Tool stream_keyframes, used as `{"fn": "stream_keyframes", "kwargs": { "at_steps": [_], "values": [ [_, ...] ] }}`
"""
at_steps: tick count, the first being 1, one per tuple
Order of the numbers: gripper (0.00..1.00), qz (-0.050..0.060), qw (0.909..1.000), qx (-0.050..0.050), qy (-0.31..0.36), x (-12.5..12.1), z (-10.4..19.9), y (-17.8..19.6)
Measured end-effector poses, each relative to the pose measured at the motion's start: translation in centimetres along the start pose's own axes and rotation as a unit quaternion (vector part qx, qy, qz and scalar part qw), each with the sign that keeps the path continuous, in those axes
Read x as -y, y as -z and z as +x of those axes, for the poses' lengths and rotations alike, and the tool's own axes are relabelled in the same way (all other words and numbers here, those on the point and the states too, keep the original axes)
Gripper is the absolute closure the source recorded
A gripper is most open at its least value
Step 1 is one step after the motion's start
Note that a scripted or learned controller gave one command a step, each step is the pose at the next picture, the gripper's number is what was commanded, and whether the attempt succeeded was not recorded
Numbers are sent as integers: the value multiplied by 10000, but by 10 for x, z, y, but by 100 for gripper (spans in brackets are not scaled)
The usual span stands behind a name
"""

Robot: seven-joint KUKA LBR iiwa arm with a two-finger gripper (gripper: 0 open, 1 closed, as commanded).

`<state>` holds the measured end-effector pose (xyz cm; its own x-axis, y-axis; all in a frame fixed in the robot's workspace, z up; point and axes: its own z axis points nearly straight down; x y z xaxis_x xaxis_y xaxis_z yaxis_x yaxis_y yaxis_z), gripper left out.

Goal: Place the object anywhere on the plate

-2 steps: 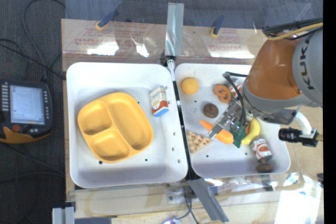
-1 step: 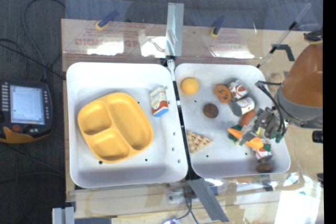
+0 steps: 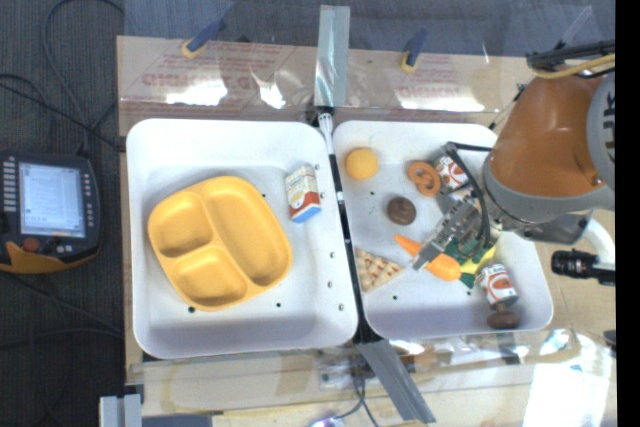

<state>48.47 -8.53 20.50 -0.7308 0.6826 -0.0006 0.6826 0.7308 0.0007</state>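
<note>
While the arm (image 3: pixel 545 150) hung over the right bin (image 3: pixel 520 320), the yellow plate (image 3: pixel 218 240) waited in the left bin (image 3: pixel 150 315).

The gripper (image 3: pixel 455 233) sat low by the orange carrot (image 3: pixel 428 255), likely the thing to move, but I could not tell if its jaws were apart or shut. A small milk carton (image 3: pixel 303 192) stood beside the plate. To do well, it needed to pinch the carrot's middle, lift straight, and miss the green toy (image 3: pixel 472 253).

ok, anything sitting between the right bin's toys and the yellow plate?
Yes. The two bins' raised rims run between the toy pile and the yellow plate. A small carton lies in the left bin, beside the plate's upper right edge, near a direct route. The gripper sits low over the carrot.
</note>
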Motion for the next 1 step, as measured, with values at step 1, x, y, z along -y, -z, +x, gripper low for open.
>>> {"fn": "stream_keyframes", "kwargs": {
  "at_steps": [1],
  "values": [
    [0,5,10000,-2,-10,1,0,0]
  ]
}}
